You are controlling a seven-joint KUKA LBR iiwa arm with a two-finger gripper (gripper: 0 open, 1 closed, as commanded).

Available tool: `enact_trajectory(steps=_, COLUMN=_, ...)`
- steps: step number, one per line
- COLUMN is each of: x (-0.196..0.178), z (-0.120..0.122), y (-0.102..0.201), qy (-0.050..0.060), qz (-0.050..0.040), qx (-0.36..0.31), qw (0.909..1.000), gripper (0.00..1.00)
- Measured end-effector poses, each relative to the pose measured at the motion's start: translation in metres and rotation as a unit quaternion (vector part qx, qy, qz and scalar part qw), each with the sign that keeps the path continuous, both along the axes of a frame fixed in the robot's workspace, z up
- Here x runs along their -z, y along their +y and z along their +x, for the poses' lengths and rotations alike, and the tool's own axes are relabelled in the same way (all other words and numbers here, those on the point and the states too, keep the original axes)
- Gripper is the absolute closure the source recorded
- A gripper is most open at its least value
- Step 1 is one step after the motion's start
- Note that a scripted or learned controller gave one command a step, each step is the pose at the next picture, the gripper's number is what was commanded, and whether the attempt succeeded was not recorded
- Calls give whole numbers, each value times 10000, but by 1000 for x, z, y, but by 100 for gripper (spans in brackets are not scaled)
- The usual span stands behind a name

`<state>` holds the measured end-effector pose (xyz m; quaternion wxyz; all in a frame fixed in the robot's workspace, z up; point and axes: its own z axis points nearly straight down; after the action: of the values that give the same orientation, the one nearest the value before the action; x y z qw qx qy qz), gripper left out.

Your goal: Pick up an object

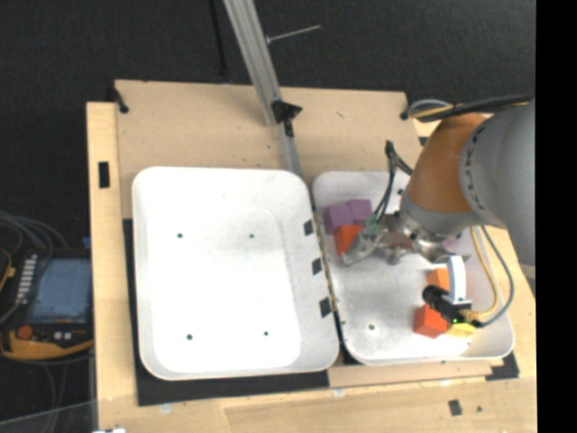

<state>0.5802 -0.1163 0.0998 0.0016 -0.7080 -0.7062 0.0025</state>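
Pincer, grip state impossible to tell, beside crowded purple block and orange block; may nudge either aside.

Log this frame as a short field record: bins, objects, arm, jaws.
left bin: white, shallow, bare floor with dark dots
right bin: holds the objects
purple block: far left corner of right bin
orange block: just in front of the purple one
orange-red block: near right part of bin
arm: reaching in from the right
gripper: low, by the orange block; jaws unclear
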Motion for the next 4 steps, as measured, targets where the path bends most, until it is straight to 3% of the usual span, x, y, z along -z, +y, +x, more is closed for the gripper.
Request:
enact_trajectory(steps=1, x=-15, z=3, y=0, qy=-54, qz=9, qx=32, qw=10000, gripper=100)
enact_trajectory(steps=3, x=-118, z=-1, y=2, qy=-68, qz=-2, qx=-27, qw=10000, gripper=100)
enact_trajectory(steps=4, x=-120, z=8, y=60, qy=-44, qz=13, qx=-50, qw=10000, gripper=100)
